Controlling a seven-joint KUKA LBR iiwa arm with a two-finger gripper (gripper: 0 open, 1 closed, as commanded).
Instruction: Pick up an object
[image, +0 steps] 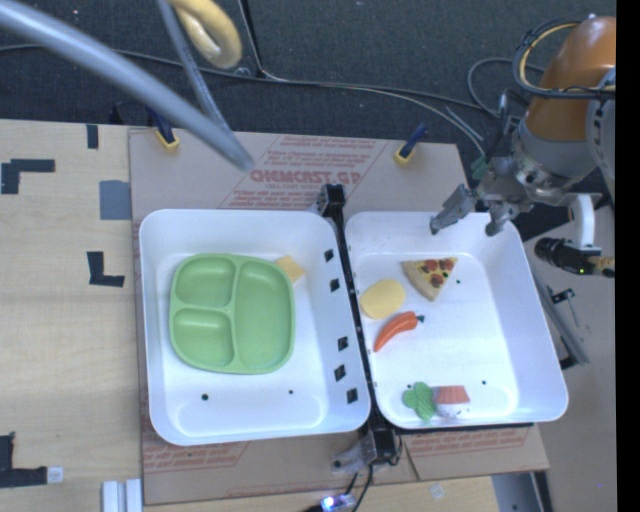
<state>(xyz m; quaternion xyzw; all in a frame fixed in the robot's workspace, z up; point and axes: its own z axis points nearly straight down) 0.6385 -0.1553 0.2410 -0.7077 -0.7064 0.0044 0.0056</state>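
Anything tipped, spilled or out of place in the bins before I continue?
Nothing serious. The green tray lies flat in the left bin, with a small yellow piece tucked at its upper right corner. The toy foods in the right bin lie scattered but inside it. The gripper hangs open over its top edge.

Right bin (530, 330): toys sit twd the left & front, i.e. pizza slice (431, 275), yellow disc (383, 297), carrot (395, 329), then broccoli (420, 400) touching a red-white block (452, 396) by the front wall, so the right half & mid floor are open for a pass. Left bin (160, 400): green tray (232, 312) takes most of the floor w/ a yellow bit (290, 268) at its back-right corner; free strip along the front & right side. Hand (468, 218), fingers apart, hangs over the right bin's back rim; black clips on the wall btw bins (345, 300) block low crossing.
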